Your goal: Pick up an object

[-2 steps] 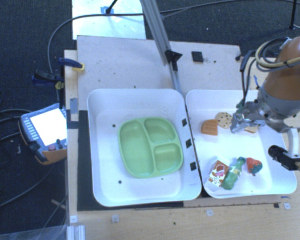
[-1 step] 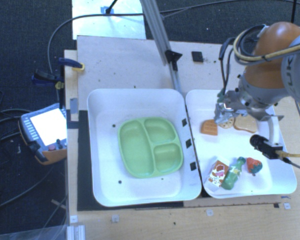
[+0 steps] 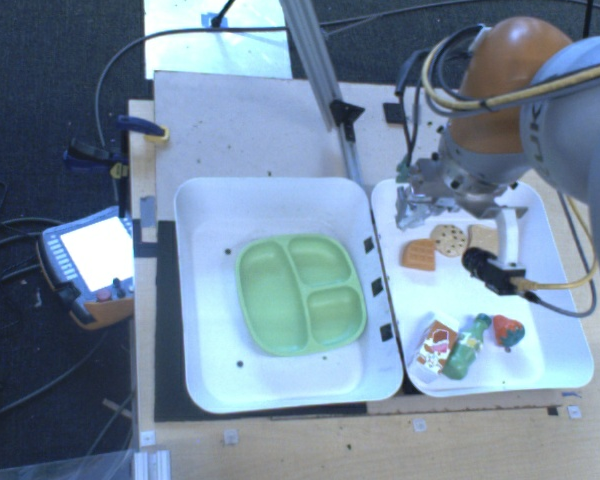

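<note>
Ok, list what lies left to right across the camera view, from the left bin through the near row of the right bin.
Green three-compartment plastic tray in the left white bin → small red-and-white carton → green toy bottle → red strawberry-like toy, these three in the right white bin.

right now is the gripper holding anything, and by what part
Nothing is held. The gripper hangs over the right bin, above the orange piece and the cookie, with nothing between its fingers.
</note>
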